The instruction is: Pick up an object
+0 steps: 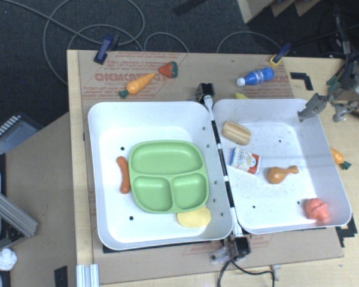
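**Approach not yet begun: end effector parked at the right bin's far corner**

The end effector sits at the upper right, by the far right corner of the shallow white right bin, holding nothing; whether its jaws are parted I cannot tell; the arm enters from the right edge, its wrist seemingly raised above the desk. Candidates lie in that bin: a tan bread-roll toy near the divider; a small white and red carton just below it; an orange plastic drumstick mid-bin; a pink lumpy toy in the near right corner. Next, I judge, it must swing left over one item and descend.
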You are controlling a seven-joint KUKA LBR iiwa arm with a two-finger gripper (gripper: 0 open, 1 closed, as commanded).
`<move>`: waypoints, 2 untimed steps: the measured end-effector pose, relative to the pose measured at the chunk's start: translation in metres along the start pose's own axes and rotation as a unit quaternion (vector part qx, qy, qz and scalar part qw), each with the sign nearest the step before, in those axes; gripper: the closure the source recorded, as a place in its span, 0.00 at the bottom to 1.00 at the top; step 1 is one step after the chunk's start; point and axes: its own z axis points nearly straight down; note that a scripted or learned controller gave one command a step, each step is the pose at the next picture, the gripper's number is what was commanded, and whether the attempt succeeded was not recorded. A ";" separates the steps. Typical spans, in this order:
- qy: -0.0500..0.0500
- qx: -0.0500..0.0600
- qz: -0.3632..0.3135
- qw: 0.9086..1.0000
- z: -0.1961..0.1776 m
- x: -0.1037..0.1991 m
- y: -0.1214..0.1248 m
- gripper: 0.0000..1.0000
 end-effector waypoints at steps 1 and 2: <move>0.001 0.001 0.000 1.000 0.069 0.051 -0.023 0.00; 0.001 0.001 0.000 1.000 0.145 0.099 -0.033 0.00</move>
